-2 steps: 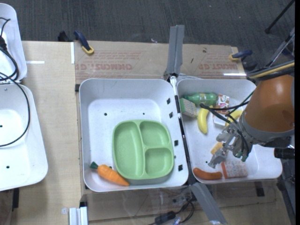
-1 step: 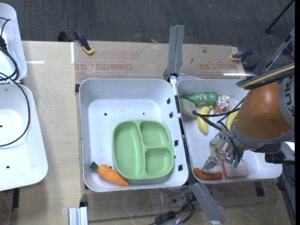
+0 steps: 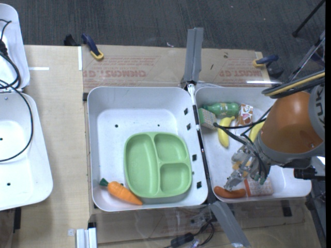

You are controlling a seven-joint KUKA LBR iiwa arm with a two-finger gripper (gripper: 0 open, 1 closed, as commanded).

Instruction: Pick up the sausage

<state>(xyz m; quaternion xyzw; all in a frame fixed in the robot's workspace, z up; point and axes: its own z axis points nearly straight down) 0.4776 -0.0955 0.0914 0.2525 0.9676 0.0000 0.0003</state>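
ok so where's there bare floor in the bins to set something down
Left bin: bare floor above and left of the green plate, up to the walls; the carrot takes the near-left corner. Right bin: crowded with the gripper, sausage, banana and bottle.

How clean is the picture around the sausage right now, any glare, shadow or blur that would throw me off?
Camera view: even, soft light; the sausage at the right bin's near edge reads clearly, with no glare on it. The gripper just above it is a soft, cluttered tangle, its details hard to make out. The arm's orange band covers part of the bin. The green plate and carrot look sharp.
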